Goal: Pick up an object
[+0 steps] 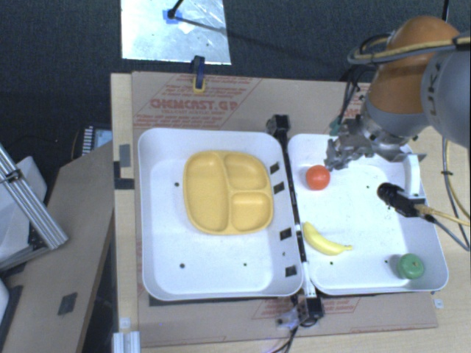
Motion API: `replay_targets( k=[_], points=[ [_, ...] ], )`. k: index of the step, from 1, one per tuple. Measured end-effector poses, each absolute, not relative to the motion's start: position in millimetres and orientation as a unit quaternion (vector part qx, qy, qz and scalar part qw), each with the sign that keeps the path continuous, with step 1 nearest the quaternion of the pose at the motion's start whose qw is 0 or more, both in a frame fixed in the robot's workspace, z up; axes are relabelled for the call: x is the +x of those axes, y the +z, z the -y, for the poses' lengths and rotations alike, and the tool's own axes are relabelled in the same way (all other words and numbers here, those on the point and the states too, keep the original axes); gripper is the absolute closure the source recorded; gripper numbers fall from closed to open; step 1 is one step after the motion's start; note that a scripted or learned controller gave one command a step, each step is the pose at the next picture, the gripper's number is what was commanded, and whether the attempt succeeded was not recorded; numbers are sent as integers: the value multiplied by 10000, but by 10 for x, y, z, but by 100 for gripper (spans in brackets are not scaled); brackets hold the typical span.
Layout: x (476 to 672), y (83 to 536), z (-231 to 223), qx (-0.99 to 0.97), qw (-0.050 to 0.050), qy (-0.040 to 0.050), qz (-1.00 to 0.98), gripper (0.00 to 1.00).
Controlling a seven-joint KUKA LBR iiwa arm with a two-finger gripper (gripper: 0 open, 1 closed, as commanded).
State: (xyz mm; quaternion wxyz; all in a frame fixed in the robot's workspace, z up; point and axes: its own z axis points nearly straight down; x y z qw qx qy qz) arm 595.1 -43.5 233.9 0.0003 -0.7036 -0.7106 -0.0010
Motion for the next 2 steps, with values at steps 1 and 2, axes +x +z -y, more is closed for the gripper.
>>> replay_targets(
  k=[1, 2],
  points=[
    [6160, 2365, 26, -7039, -8, -17, 7103, 100],
    [6429, 2368, -466, -7036, -5, -22, 7106, 100]
  ],
)
